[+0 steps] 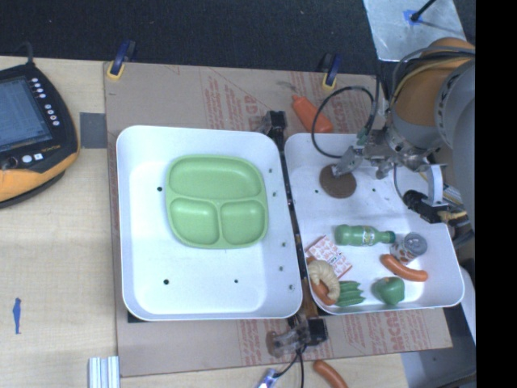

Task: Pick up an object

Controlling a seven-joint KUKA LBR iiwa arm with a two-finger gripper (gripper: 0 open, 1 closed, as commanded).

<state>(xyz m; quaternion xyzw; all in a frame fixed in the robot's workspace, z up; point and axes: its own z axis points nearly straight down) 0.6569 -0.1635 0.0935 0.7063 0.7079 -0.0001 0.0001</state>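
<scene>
Claw [353,162] fingertips blurred above cookie [338,183]

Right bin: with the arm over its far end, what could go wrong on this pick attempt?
1. The hand sits beside the flat brown round disc; it looks hard to get fingers under.
2. The green plastic bottle, orange sausage and green pepper crowd the near end, so a neighbour could get nudged.
</scene>
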